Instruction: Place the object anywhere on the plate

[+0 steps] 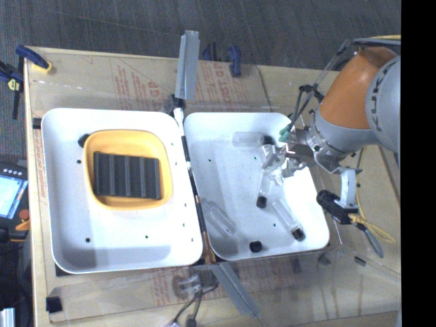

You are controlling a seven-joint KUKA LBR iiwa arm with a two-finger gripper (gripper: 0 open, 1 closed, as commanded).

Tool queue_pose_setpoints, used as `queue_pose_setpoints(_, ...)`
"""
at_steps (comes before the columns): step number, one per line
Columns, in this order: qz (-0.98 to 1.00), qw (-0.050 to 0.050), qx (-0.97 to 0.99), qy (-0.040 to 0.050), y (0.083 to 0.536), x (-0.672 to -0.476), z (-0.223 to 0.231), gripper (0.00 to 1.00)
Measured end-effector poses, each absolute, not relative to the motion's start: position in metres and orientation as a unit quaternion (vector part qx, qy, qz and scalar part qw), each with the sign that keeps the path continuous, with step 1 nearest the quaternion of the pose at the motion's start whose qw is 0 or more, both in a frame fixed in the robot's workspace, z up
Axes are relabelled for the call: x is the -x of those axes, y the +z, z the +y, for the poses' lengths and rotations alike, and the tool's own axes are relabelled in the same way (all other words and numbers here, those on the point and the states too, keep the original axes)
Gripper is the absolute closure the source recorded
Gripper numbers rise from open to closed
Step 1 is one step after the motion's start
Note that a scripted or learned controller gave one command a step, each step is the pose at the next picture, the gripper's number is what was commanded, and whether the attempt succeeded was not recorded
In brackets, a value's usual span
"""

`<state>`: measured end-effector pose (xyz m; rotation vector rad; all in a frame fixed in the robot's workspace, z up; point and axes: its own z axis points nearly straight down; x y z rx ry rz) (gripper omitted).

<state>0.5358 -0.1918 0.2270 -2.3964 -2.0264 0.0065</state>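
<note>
- hand [271,176] over the right bin [225,155], pointing down-left; can't tell how wide it stands or whether it holds anything
- clear tube [219,218] lies just down-left of it, long axis diagonal
- plate [127,142] well left, in the other bin

There are two white bins on the worktop: the left bin [61,182], well apart from the gripper [276,161], and the right bin [225,148], the one under the gripper. One yellow plate [126,139] lies in the left bin, and one dark ridged block [127,176] rests on it. In the right bin I count four clear tubes: one tube [248,139] just behind the gripper, one [268,186] directly below it with a black end, one [287,220] a little further toward the near rim, and one [219,218] lying apart to the left of the gripper. One small black cap [255,246] sits alone near the front rim. There is one arm [357,101] and one gripper.
</note>
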Motion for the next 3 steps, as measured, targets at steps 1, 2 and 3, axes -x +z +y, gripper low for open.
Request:
queue_pose_setpoints(1, -0.743, 0.002, 0.670, 0.0012, 0.210, -0.564, -0.143, 1.00)
queue_pose_setpoints(2, -0.832, 0.000, 0.555, 0.0006, 0.248, -0.616, -0.088, 1.00)
queue_pose_setpoints(3, -0.897, 0.002, 0.443, 0.0011, 0.191, -0.601, -0.021, 1.00)
